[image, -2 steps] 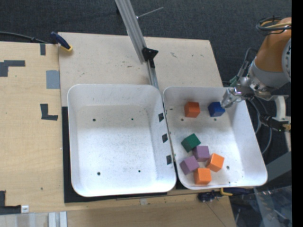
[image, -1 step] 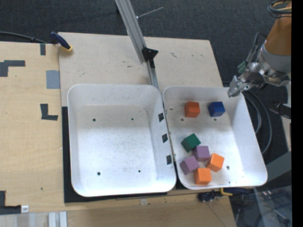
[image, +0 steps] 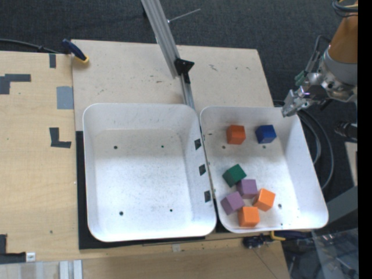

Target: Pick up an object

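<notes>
Background stuff: a tan worktop (image: 35,173) with grey tape patches (image: 65,97), a blue-and-yellow clamp (image: 75,51) near the back edge, and a slanted aluminium rail (image: 160,28) over dark carpet (image: 244,10).

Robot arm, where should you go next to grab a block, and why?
Probably swing the gripper left and down over the blue block. The gripper sits at the right bin's upper right rim, that block lies closest, and it stands apart from the others.
</notes>
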